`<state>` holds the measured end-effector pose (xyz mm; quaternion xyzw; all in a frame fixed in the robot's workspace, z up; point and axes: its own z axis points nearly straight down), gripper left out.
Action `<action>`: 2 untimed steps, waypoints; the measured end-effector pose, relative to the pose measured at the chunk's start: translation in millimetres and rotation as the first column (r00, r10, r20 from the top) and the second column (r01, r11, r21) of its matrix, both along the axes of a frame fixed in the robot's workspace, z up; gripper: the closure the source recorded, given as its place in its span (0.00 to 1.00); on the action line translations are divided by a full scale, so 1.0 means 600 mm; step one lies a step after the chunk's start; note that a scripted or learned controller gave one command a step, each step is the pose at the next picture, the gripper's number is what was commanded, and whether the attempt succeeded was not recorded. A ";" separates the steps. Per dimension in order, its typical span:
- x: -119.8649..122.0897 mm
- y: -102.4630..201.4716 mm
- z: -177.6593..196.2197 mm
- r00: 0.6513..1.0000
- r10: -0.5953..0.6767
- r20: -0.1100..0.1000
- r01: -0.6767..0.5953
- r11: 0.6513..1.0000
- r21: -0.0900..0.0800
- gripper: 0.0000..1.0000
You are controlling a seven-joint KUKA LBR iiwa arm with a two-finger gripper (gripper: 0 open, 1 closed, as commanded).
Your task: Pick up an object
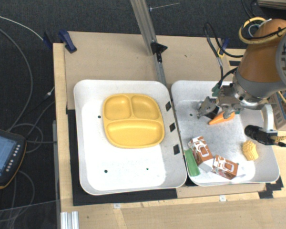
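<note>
Camera view: orange carrot lies tilted, tip pointing lower-left.

A wooden bench bears two white bins side by side.

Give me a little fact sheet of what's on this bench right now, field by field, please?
left bin: holds a yellow divided plate
right bin: holds all the small items
gripper: low over the upper part of the right bin
orange carrot-like piece: right at the gripper; cannot tell if it is gripped
two brown-and-white cartons: near the front of the right bin, one further right
green item: along the right bin's left wall
yellow corn-like piece: right side of the right bin
</note>
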<state>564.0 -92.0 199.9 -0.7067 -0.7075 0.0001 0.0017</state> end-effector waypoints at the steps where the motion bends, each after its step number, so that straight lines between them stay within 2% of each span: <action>1: 0.000 0.000 0.000 1.000 -0.001 0.001 0.001 1.000 0.000 0.00; 2: 0.005 0.015 -0.080 1.000 -0.001 -0.005 0.001 1.000 0.000 0.00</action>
